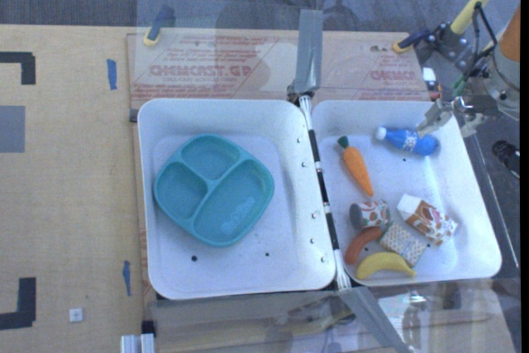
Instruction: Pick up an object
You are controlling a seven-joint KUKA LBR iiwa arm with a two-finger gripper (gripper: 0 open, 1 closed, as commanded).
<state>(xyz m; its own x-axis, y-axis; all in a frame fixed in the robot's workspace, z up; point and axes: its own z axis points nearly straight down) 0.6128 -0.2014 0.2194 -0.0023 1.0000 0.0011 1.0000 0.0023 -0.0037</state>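
Holding teal plate (214,189), left bin (157,260); right bin (479,202): carrot (357,167), banana (384,264).

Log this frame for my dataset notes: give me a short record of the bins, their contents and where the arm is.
left bin: holds a teal divided plate
right bin: holds the small items
far end of right bin: blue bottle lying on its side
middle: orange carrot
near end: banana, sausage, small can, patterned carton, cracker-like square, clustered together
arm: at the right bin's far right corner
pincer: beside the blue bottle, finger state unclear
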